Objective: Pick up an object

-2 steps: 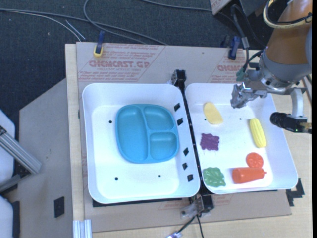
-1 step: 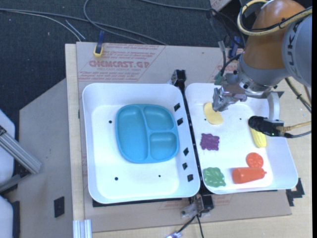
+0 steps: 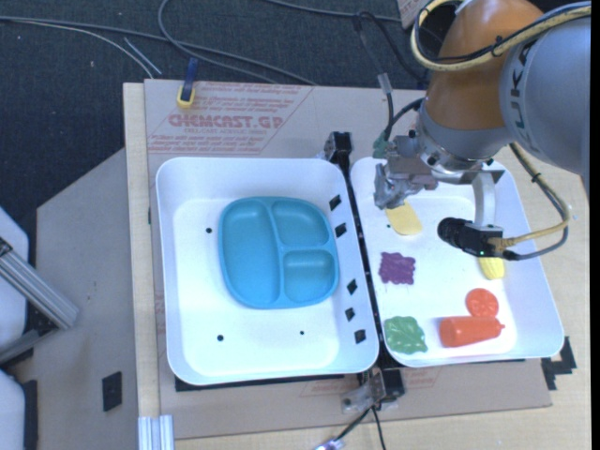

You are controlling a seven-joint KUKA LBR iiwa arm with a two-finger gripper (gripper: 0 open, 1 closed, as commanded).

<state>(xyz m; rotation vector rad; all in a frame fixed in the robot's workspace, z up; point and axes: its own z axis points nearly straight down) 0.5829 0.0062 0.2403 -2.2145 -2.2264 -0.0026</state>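
Where tool point(image 3: 394, 195) hangs — yellow piece point(image 3: 405, 219) beneath.

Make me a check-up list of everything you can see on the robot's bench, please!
Surface: two white bins side by side, left bin, right bin.
Job's things: in the right bin, a pale yellow piece, purple piece, green piece, orange-red pieces, small yellow piece.
Clutter: blue divided plate in the left bin.
Gripper: gripper low over the pale yellow piece, touching or just above.
Cables: grey cables loop on the floor behind.
Surroundings: cardboard sheet, dark carpet.
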